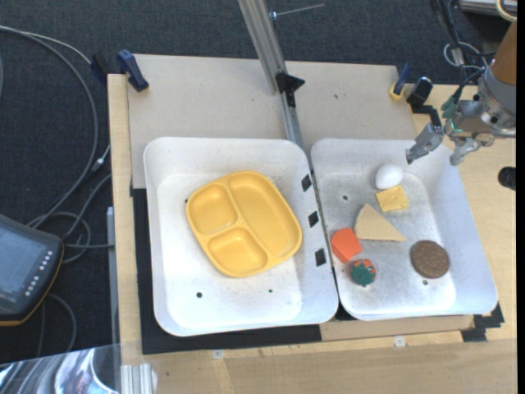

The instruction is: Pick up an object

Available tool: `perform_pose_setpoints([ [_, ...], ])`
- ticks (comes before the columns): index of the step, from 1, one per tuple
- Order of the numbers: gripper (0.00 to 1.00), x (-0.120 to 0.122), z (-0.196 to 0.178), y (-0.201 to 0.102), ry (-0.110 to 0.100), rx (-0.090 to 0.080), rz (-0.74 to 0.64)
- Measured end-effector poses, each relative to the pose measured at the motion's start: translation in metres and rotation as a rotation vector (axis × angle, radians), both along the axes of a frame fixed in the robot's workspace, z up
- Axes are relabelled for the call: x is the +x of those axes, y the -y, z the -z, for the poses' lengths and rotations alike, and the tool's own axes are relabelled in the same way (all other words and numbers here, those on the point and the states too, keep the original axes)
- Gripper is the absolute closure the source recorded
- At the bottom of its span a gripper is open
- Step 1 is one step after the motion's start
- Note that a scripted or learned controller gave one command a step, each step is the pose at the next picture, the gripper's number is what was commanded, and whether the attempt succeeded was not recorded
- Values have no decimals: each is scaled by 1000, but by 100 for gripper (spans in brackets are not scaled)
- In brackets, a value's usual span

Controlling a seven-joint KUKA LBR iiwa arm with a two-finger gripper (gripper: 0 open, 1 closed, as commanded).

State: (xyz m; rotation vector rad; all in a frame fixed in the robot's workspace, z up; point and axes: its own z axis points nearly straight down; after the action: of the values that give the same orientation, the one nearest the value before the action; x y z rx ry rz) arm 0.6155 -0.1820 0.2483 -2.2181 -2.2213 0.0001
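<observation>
Robot pincer (438, 144) poised above the far edge of the right bin (472, 245), spread open and holding nothing.

A white egg (388, 175) is seen nearest, just down and to the left of the pincer in the camera view; beyond it lie a small yellow cheese block (392, 199), a pale cheese wedge (376, 224) and a brown cookie (429, 258). A yellow divided plate (242, 222) is held in the left bin (164, 302).

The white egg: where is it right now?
In the camera view the egg lies near the back of the right bin, just behind the yellow block, below and left of the open gripper.
</observation>
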Motion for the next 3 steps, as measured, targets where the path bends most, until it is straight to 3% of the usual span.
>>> perform_pose_setpoints([
  [1, 0, 0, 0, 0, 0, -1, 0],
  [3, 0, 1, 105, -4, -7, 1, 1],
])
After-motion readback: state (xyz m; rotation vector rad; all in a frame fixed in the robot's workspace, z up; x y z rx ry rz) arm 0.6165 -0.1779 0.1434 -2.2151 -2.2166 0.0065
